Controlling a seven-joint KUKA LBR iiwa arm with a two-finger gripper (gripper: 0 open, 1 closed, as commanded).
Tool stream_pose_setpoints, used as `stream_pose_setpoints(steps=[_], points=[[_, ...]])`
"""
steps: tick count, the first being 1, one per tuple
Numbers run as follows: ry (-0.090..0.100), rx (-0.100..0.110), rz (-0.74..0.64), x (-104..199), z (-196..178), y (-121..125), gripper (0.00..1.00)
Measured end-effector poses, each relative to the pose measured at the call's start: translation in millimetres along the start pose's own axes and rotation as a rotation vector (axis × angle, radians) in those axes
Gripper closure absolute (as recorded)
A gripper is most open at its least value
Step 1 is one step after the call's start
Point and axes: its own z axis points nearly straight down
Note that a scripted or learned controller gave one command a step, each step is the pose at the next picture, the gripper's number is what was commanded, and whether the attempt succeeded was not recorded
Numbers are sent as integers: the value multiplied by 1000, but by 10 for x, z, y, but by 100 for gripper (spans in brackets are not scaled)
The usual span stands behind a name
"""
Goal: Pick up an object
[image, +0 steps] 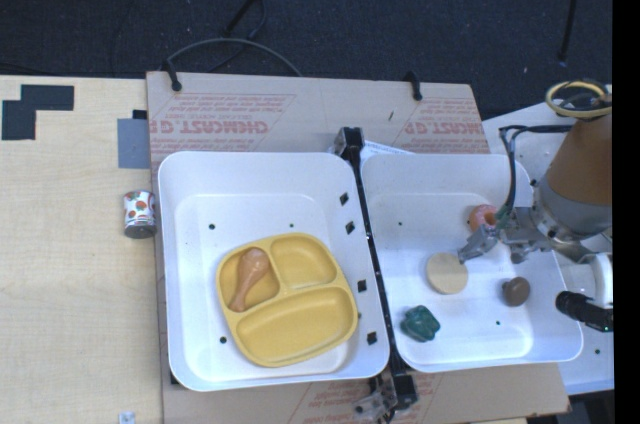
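The right bin (440, 170) holds a flat beige disc (447, 273), a crumpled green object (421, 323), a small brown lump (516, 291) and a small orange-pink object (482, 213). My gripper (478, 242) hangs low in this bin, reaching in from the right. It sits just below the orange-pink object and just above and right of the beige disc. Whether it touches either one is not clear. The grey wrist and orange band (585, 162) rise behind it at the right edge.
The left bin (200, 187) holds a yellow divided plate (300, 324) with a tan drumstick (249, 275) in its upper-left compartment. A small printed can (139, 213) lies on the bench left of the bins. A black divider (362, 242) runs between the bins.
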Motion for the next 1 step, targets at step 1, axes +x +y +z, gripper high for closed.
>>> stream_pose_setpoints(steps=[1], points=[[-1,-2,3,-13,-122,1,100]])
